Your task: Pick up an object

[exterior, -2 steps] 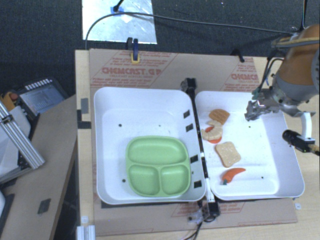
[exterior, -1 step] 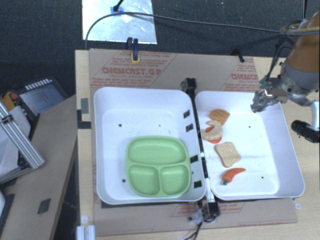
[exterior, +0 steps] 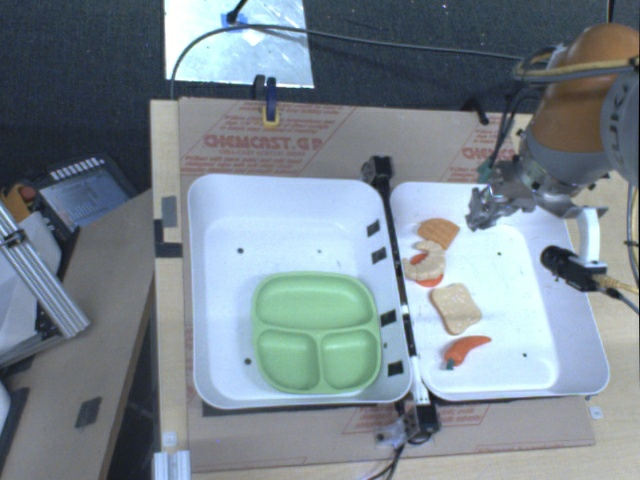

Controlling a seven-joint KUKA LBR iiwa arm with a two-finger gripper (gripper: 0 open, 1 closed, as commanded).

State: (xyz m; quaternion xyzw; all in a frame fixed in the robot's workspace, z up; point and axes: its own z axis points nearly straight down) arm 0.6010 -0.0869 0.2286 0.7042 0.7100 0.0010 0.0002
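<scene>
Single fixed overhead view. Grey two-finger gripper point(exterior: 481, 212) sits over the far part of the right-hand shallow white plastic bin point(exterior: 570, 368), hanging from the grey arm with the orange band point(exterior: 585, 78) that enters from the right. How far the claw is open: cannot tell at this angle, nor whether it has anything in its grasp. Candidate objects all lie in the left half of the right bin, in a loose line running from far to near. The flat tan-orange toy cracker point(exterior: 438, 232) is nearest the gripper, just to its near-left. Next comes the pale round toy food piece with a red underside point(exterior: 428, 265), touching or just beside the cracker. The tan toy bread slice point(exterior: 456, 308) lies apart from both. The small orange-red toy pepper with a green stem point(exterior: 466, 349) is closest to the near wall. The left-hand shallow white plastic bin point(exterior: 230, 208) holds a light green three-compartment plastic plate point(exterior: 317, 331) in its near half, toward the divider between the bins.
</scene>
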